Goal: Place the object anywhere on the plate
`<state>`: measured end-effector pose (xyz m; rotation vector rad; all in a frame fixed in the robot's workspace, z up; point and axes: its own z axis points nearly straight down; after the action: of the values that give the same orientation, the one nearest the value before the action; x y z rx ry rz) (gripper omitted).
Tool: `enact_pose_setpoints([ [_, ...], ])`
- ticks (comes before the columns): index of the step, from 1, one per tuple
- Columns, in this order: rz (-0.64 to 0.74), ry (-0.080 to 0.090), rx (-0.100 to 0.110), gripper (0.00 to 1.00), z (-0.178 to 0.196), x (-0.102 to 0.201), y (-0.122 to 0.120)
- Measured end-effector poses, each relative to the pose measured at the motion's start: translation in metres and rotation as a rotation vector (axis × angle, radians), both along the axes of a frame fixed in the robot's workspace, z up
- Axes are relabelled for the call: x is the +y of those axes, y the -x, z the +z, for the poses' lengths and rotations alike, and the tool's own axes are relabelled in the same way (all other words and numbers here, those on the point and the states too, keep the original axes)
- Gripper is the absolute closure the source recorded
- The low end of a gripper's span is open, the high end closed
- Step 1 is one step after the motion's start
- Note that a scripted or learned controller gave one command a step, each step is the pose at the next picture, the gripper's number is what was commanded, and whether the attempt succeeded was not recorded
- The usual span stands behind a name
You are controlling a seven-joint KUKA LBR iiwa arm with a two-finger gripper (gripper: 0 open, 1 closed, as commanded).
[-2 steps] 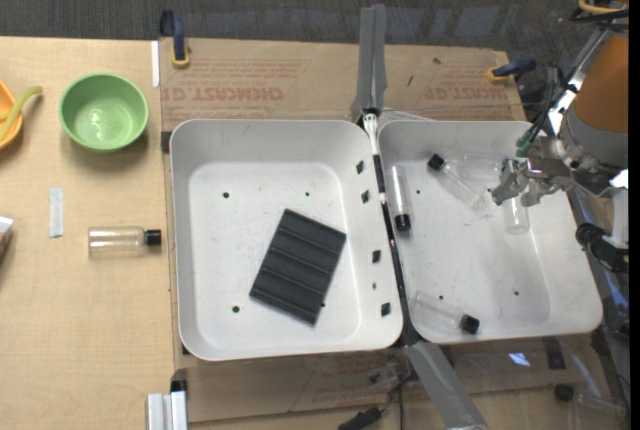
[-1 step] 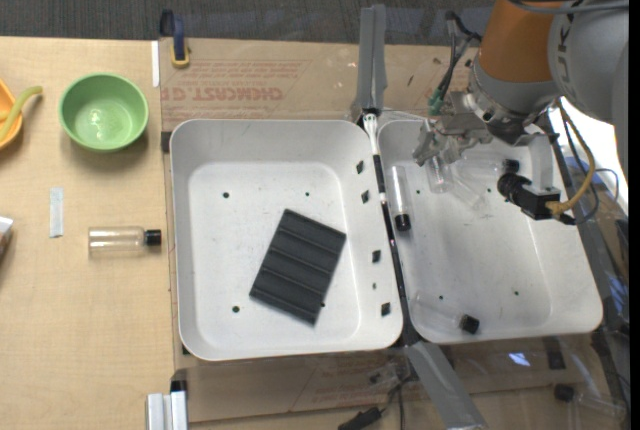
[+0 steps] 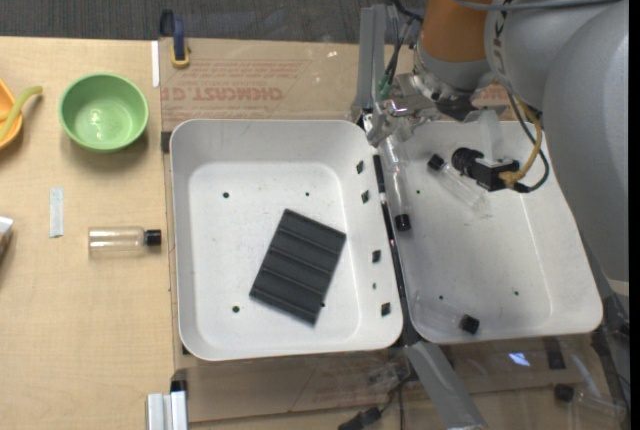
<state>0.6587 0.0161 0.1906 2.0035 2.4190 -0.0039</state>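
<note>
We judge the step in hand is reaching for the ridged dark-grey rectangular slab (image 3: pixel 298 266) lying flat in the lower middle of the left white bin (image 3: pixel 200 318); coming straight down across its short width should grip best. The gripper (image 3: pixel 385 133) sits at upper centre over the divide between the bins, well apart from the slab, and whether it is wide or narrow we cannot tell, though it seems to hold nothing.

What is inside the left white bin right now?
A dark ribbed rectangular plate lies flat and tilted in the left bin. Nothing rests on it. Whatever is beneath the plate is covered.
</note>
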Motion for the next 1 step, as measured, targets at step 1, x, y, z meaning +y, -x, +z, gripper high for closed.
enact_pose_setpoints([
  [1,0.172,0.0,-0.001,1.0,0.0249,0.0353,-0.0004],
])
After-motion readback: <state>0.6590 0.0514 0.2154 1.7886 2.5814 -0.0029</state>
